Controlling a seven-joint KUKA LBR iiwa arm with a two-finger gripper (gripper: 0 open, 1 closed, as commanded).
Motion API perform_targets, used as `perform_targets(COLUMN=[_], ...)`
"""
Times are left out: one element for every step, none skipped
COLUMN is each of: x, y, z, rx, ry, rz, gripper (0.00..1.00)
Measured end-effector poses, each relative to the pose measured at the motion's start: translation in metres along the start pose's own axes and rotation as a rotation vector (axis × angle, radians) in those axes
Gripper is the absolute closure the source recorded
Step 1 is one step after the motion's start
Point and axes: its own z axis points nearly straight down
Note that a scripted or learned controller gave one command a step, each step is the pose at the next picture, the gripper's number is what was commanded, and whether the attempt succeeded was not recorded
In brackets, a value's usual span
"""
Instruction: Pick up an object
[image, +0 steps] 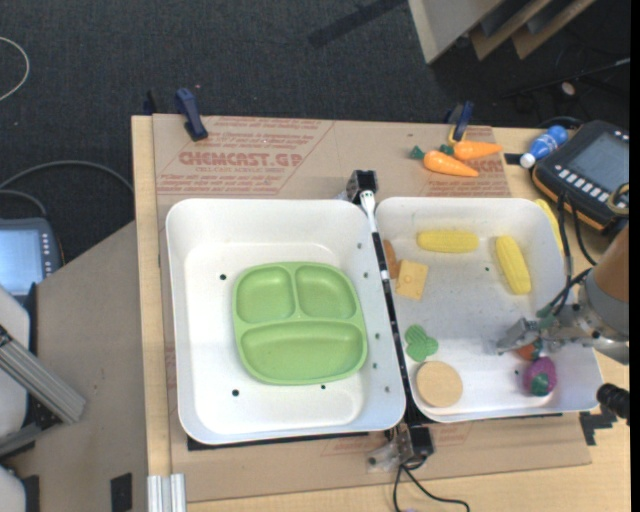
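My gripper (527, 340) hangs low over the lower right part of the right bin (470, 212). A small orange-red piece (526, 351) lies right under it, and I cannot see whether they touch. A purple toy vegetable (540, 377) lies just below the gripper. Also in this bin are two yellow corn cobs (447, 241) (512, 264), a tan cheese slice (411, 280), a green leafy piece (420, 345) and a round tan disc (438, 384). The grey arm (610, 300) comes in from the right edge.
The left bin (200, 230) holds a green divided plate (298, 322). Behind the bins on the bench lie orange toy carrots (452, 160), a blue-capped bottle (545, 143) and a black hand-held controller (592, 170). Blue clamps (190, 112) grip the far edge.
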Motion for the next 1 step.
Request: perform_targets(x=[0.0012], y=[0.0383], z=[0.0117], rx=[0.008], ry=[0.009], rz=[-0.002], gripper=[0.0])
